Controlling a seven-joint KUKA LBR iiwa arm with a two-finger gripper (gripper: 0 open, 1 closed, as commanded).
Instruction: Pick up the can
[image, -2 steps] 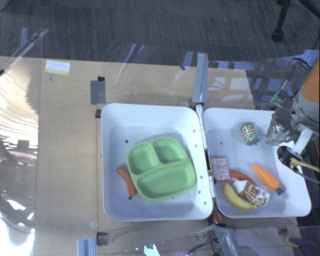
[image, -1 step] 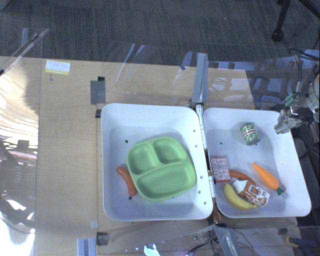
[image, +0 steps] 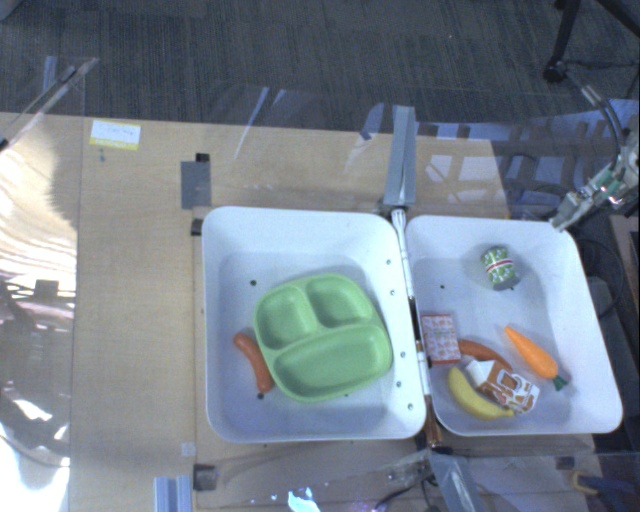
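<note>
Gripper (image: 585, 200) hanging at far right past the right bin (image: 580, 262), clear of everything; can't tell its opening. Wooden bench (image: 130, 320) sitting on dark carpet (image: 300, 50), carrying both bins. Can (image: 499, 268), green and white with red marking, lying in right bin's far part, apart from other items.

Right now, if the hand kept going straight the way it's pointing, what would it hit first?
The hand points down-left toward the right bin's far corner. It would probably meet that rim or the bin floor first; the can lies further left, though depth is unclear.
</note>
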